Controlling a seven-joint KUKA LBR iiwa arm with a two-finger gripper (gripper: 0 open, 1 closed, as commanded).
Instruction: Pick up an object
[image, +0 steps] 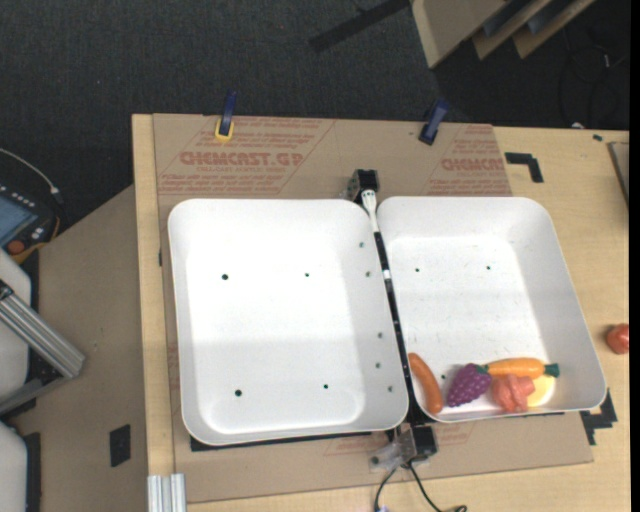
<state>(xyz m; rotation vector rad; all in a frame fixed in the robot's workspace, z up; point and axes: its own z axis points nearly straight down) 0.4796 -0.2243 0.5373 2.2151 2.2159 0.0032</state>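
Several toy foods lie along the near edge of the right bin (520, 250). An orange sausage-shaped piece (425, 383) leans at the near left corner. Beside it sits a purple bunch of grapes (467, 384). To its right lie an orange carrot with a green tip (521, 368), a red piece (509, 392) and a pale yellow piece (541, 392). They touch one another in a tight cluster.
The left bin (200, 330) sits beside the right one on a brown cardboard sheet (300, 150). Blue clips (227, 117) hold the sheet at the far edge. A small red object (618, 339) lies outside the right bin. Cables and a bracket (408, 447) sit at the near seam.
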